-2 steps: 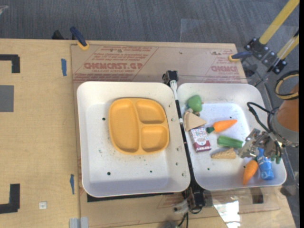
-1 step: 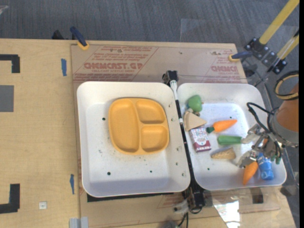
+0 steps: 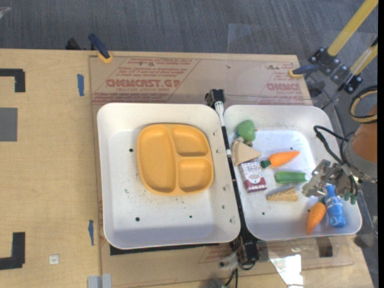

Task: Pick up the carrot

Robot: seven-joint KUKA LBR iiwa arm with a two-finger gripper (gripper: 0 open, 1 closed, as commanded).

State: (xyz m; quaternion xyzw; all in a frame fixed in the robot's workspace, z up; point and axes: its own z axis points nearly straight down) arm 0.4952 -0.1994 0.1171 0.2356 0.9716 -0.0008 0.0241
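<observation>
Two carrots lie in the right bin (image 3: 264,116). One carrot (image 3: 283,158) with a green top rests near the bin's middle, pointing right. A second carrot (image 3: 315,216) lies near the front right corner, beside a blue bottle (image 3: 335,210). My gripper (image 3: 327,183) hangs at the bin's right side, just above and behind the second carrot and the bottle. The first carrot is about a hand's width to its left. Nothing shows as held.
The right bin also holds a green pepper (image 3: 245,129), a tan wedge (image 3: 243,153), a small red and white carton (image 3: 253,176), a green pickle (image 3: 290,176) and a tan stick (image 3: 282,194). A yellow divided plate (image 3: 175,158) sits in the left bin (image 3: 114,179). Black cables run along the right rim.
</observation>
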